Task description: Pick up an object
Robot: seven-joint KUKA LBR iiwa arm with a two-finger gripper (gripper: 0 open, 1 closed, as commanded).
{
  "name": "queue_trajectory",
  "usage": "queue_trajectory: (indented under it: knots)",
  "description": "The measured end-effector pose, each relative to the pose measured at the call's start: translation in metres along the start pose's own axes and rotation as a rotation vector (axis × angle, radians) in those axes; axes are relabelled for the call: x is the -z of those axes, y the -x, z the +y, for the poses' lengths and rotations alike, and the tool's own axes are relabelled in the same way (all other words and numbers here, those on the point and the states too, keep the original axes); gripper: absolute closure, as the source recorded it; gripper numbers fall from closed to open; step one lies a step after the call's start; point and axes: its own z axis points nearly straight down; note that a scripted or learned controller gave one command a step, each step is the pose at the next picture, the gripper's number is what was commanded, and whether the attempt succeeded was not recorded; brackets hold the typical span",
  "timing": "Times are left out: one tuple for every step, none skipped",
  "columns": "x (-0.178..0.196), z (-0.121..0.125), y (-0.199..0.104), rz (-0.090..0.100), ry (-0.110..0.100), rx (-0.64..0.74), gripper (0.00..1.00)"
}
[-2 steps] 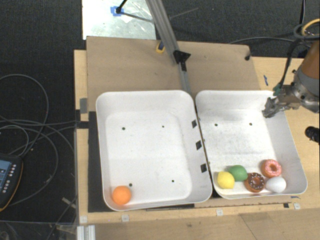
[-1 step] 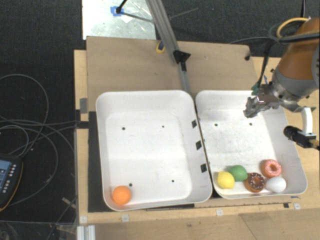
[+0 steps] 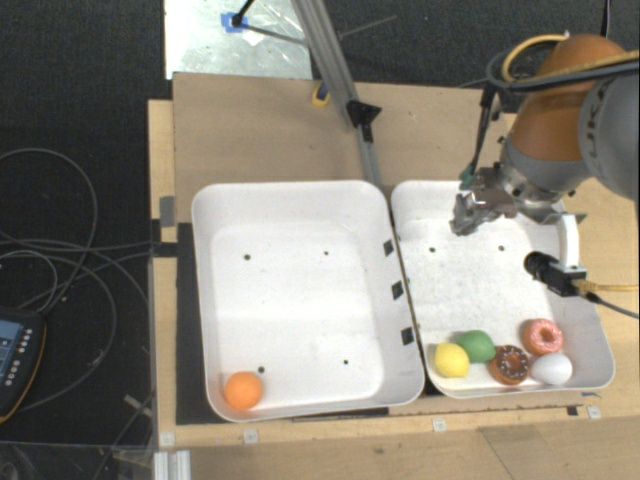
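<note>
Over the far end of the right bin (image 3: 420, 268) | gripper (image 3: 466, 218) hangs off the grey arm (image 3: 560, 118), jaw spread cannot be told, nothing seen held | well nearer the camera than the jaws, along the bin's near wall: yellow ball (image 3: 451, 360), green object (image 3: 477, 346), chocolate donut (image 3: 510, 365), pink donut (image 3: 542, 336), white ball (image 3: 551, 369) | far off to the jaws' left, orange ball (image 3: 242, 390) in the left bin (image 3: 290, 198) near corner

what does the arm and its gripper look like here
The arm is grey with a rounded orange band above the wrist. A yellow cable loops over the orange part, and thin dark cables run down beside it. The gripper is a small dark grey metal piece at the tip.
</note>
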Motion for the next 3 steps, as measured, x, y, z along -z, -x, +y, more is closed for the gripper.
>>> queue_trajectory:
  knots:
    - [0.015,0.011,-0.052,0.000,0.003,0.000,1.00]
    - [0.018,0.019,-0.096,-0.001,0.002,-0.001,1.00]
    - [0.013,0.026,-0.156,0.000,0.001,0.000,1.00]
